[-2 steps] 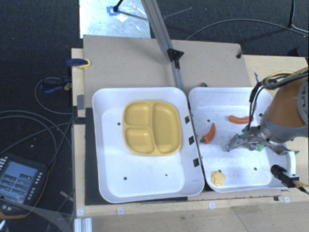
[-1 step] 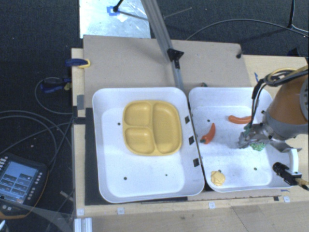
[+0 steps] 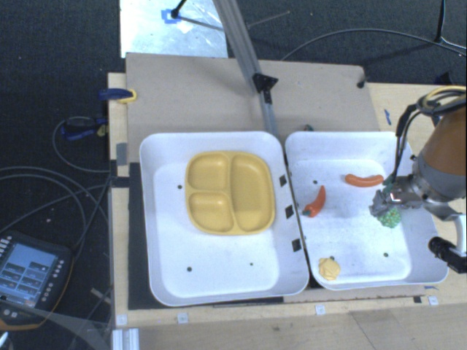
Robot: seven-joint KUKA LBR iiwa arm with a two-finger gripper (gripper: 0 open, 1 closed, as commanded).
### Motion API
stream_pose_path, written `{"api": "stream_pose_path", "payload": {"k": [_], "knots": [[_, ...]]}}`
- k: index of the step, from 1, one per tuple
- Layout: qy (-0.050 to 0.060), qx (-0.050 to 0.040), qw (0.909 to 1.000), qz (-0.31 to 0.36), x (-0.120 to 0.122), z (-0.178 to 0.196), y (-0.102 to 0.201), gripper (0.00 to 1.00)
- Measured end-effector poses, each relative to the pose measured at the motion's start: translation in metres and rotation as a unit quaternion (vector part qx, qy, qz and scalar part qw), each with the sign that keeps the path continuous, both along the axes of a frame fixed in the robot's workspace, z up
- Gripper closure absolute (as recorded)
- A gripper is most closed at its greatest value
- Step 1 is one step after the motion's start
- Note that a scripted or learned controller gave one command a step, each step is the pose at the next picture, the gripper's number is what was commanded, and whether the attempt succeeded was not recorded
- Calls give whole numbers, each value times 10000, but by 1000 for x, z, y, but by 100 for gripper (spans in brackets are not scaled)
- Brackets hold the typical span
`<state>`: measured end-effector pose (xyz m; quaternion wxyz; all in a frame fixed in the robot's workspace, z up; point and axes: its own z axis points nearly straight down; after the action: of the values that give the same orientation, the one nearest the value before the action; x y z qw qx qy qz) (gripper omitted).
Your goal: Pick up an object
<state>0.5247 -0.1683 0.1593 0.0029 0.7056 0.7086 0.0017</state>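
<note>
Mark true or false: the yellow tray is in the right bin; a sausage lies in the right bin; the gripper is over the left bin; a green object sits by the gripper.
1. The yellow divided tray is in the right bin. False: it sits in the left bin.
2. An orange sausage lies in the right bin. True.
3. The gripper is over the left bin. False: it is over the right bin.
4. A green object sits at the gripper. True.

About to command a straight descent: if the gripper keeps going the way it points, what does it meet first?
Most likely the small green object: the gripper points down into the right bin, and the object lies right at its tip. Height above it is hard to judge from this slanted view.
</note>
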Motion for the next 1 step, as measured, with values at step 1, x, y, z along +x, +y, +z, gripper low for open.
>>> {"api": "stream_pose_path", "payload": {"k": [1], "knots": [[-4,-4,10000,5,3,46,-7,100]]}}
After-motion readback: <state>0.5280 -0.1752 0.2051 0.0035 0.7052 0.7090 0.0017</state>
